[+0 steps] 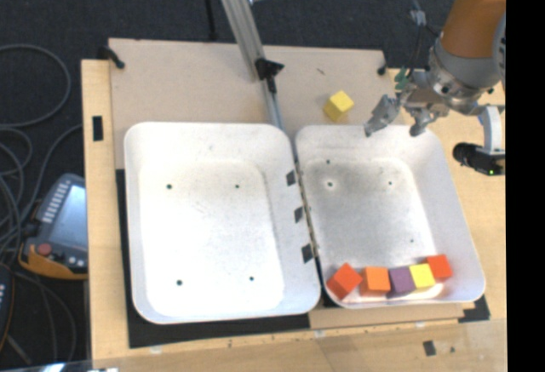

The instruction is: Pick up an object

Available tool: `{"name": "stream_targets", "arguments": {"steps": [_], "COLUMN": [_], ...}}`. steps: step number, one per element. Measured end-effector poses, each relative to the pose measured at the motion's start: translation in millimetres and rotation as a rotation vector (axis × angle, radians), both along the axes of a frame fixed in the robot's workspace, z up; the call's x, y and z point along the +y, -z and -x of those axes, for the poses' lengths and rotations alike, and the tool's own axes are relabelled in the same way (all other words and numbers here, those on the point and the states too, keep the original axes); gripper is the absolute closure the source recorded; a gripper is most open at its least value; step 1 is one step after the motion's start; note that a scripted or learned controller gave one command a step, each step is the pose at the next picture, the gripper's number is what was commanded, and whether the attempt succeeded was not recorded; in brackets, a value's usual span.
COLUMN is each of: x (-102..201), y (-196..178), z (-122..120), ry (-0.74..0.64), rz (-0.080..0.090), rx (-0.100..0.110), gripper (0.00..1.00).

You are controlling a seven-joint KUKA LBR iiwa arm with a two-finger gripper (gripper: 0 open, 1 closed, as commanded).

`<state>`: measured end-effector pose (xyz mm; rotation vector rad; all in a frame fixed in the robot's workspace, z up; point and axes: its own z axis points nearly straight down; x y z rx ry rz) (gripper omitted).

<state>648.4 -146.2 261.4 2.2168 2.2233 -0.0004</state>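
Five small blocks sit along the near wall of the right bin [451, 191], packed in a row at the lower right of the frame: an orange-red cube [345, 279] turned slightly on its corner, an orange cube [377, 278], a purple cube [400, 280], a yellow cube [422, 277] and a red-orange cube [438, 266] at the row's right end. They touch or nearly touch one another, and their faces look matte and flat-sided. A sixth block, a yellow cube [339, 105], lies outside the bins on the bare tan board [187, 81] in the upper middle of the frame, just beyond the right bin's far rim.

The gripper [397, 123] hangs over the far right corner of the right bin, its two dark metal fingers spread wide apart with nothing between them. Above it the wrist is grey, and the orange band [473, 8] rises toward the upper right corner.

Both bins are shallow white trays with rounded corners, their floors speckled with grey scuffing. The left bin [136, 217] lies beside the right one, with small dark clips between them. A ribbed aluminium post [237, 8] slants up from the board's centre. At the left edge, a grey and orange handheld pendant [58, 226] rests among black cables on the dark floor.
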Motion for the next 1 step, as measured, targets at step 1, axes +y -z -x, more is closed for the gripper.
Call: {"name": "stream_targets", "arguments": {"steps": [1], "x": [129.3], "y": [-37.9], "z": [19.6], "ry": [-0.007], "rz": [-0.004], "rx": [-0.003], "gripper": [0.0]}}
